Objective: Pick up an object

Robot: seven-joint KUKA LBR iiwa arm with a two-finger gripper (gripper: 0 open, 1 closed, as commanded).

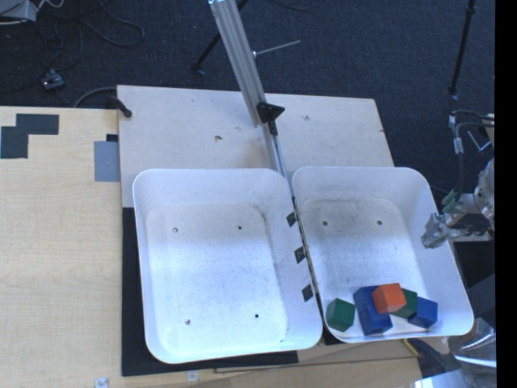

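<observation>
We see the pincer at three o'clock over the right bin's rim, its spread unclear to us, while the orange block tops blue and green blocks at five o'clock.

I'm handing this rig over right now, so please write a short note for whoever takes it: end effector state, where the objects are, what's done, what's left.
End effector: at the right bin's right rim, above its wall; nothing seen in it.
Objects: all clustered in the right bin's near corner. Green block sits apart on the left; big blue block carries the orange block; a second green block and a small blue block sit to their right.
Left bin: holds no blocks.
Done: nothing picked up.
Left: reach the cluster, grasp one, lift.
</observation>
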